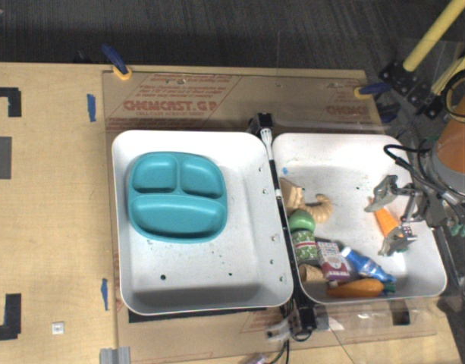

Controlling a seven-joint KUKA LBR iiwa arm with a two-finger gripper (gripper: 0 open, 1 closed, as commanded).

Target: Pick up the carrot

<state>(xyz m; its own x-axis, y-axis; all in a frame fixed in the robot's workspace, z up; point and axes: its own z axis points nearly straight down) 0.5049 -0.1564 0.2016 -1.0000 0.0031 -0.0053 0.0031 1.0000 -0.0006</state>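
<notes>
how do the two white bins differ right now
The left shallow white bin carries one thing, a teal divided plate lying flat; the right shallow white bin has a clutter of small items along its left and near sides. The end effector is over the right bin, around an orange carrot-like piece, while the left bin has no arm above it. Both are shallow, white and speckled.

Divided plate (177,196) in left bin (133,279); carrot (386,221) in right bin (323,154).
</notes>
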